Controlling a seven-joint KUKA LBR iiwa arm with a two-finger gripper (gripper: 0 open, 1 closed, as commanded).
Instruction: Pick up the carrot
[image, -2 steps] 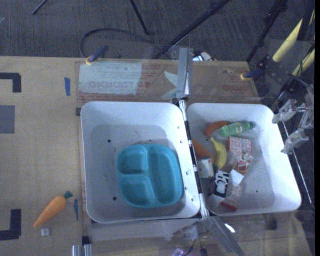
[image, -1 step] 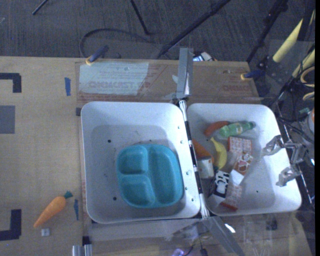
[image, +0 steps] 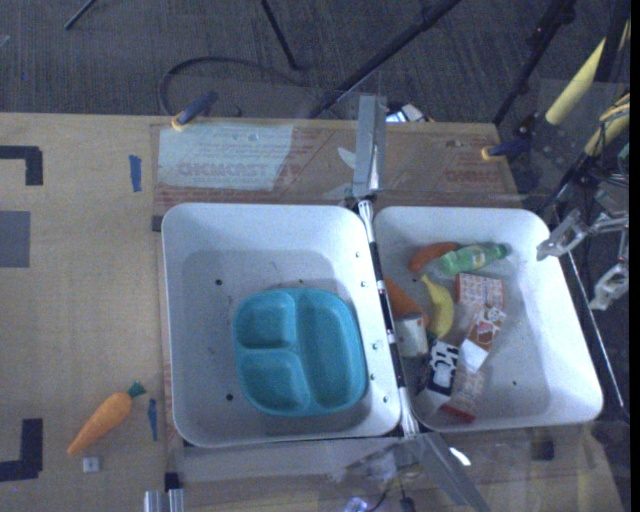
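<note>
Carrot (image: 100, 422) lies on the bare worktop (image: 70, 300), outside both bins, just beside the lower-left corner of the left bin (image: 190, 240). Orientation: slanted, green top toward the bin, orange tip pointing down-left. Nothing touches it; a small blue tape mark sits just beside the leaf end.

Pincer (image: 575, 238) hovers at the far right, over the outer rim of the right bin (image: 560, 360), well apart from the target. Nothing sits between the prongs; whether they are spread or closed cannot be told at this res.

Handling (judged from appearance, not confirmed): likely a toy food item, so light, stiff, w/ a smooth, somewhat slippery skin. Tapered body means a grip near the tip may squeeze it out.

Recommended grasp:
- Take hold across the thick mid-section, approx. midway along the orange body.
- Set the jaws perpendicular to the long axis.
- Avoid the leafy end (thin, possibly soft).

Note: an orange item (image: 432, 256) in the right bin resembles a carrot but is partly hidden under a green bottle (image: 470, 259); ID uncertain. Blue tray (image: 300, 352) in the left bin is not involved.
</note>
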